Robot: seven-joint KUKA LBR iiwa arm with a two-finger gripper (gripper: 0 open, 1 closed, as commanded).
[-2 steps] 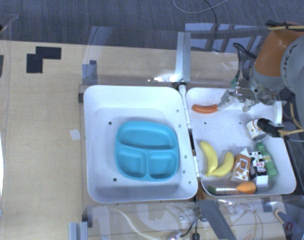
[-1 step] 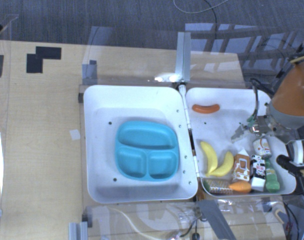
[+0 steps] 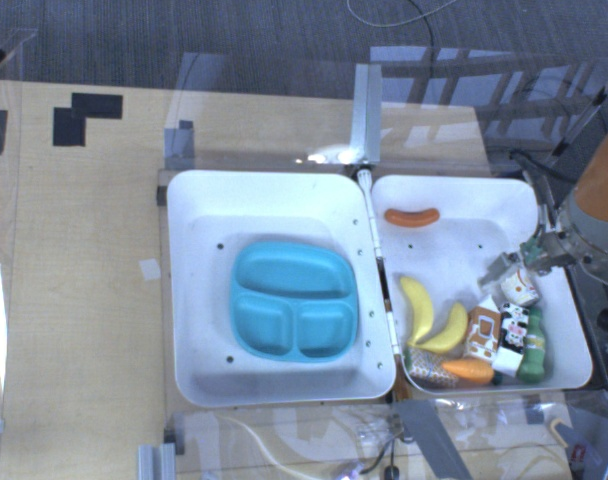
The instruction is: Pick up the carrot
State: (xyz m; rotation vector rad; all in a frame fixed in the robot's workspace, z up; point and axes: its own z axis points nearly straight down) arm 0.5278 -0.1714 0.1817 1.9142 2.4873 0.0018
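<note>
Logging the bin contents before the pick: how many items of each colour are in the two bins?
Blue: 1, divided plate
Yellow: 2, bananas
Orange: 1, carrot
Red-orange: 1, sausage
Green: 1, bottle
Brown: 1, carton
White: 1, small carton
Total: 8

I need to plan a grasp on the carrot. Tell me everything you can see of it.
The carrot is a short orange piece with a smooth, plastic-looking skin, tapering toward the left. It lies flat, roughly crosswise, at the near edge of the right bin. A banana lies just behind it, a small brown box sits behind its right half, and a white block is at its right end. Whether they touch it is hard to tell. The pincer hangs farther back, apart from it.
</note>
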